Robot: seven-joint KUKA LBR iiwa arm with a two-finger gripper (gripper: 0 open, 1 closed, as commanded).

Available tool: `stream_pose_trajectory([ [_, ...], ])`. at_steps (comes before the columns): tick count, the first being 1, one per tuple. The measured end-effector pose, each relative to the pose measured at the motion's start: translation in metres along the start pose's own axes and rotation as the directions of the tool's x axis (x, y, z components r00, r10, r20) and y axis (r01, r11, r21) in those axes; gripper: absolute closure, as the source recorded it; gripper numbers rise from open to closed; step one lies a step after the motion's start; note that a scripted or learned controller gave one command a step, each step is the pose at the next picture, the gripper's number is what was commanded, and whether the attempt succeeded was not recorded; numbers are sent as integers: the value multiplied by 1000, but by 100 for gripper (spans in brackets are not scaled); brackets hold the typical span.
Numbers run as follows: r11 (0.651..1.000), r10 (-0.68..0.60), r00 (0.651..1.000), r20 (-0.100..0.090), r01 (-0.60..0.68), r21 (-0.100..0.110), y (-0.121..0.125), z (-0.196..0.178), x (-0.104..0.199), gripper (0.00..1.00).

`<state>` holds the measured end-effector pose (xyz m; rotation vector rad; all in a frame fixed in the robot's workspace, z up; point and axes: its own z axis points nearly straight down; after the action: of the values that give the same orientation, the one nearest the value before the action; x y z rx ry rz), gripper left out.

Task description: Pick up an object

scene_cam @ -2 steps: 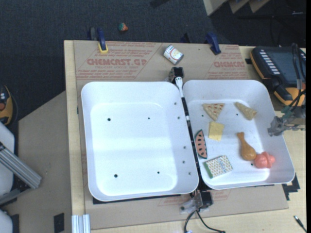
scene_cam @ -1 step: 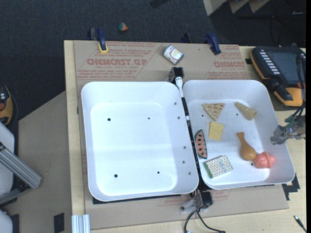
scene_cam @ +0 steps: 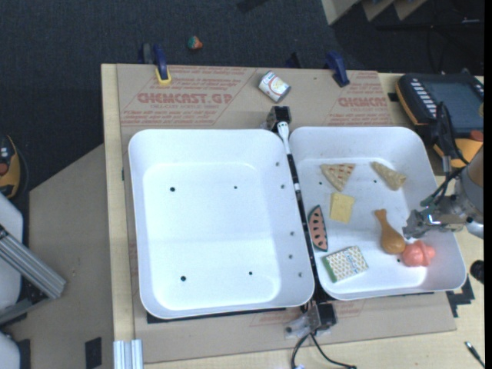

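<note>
Nearest the camera, along the front wall of my right bin, lies a small checkered green packet, and beside it, against the divider, a watermelon slice running front to back. The left bin next to it has nothing for me to go after.

A little further in sits the pair that matters. A pink, rounded piece rests near the right front corner, and touching it on the left is a drumstick, its thick end close to the pink piece and its thin end pointing up and left, away from me. My hand hangs just behind and above the pink piece, near the bin's right wall, and I cannot tell from here whether it is spread or closed; nothing I can see sits in it.

So my likeliest target, I judge, is the pink piece: it lies just toward the front of my hand, almost underneath. The drumstick is the next nearest, off to the left, with its long axis slanted across the bin, so I would need to close across that line.

Further back are a yellow cheese block, a pizza wedge and a pale bread-like piece, all well apart from my hand. Beyond the bins, a small white box rests on the counter.
</note>
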<state>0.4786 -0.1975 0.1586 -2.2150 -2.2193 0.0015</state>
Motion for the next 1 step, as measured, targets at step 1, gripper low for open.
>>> stream_pose_trajectory([
  [1,1000,4,1000,5,-4,-6,0,3,-28,100],
])
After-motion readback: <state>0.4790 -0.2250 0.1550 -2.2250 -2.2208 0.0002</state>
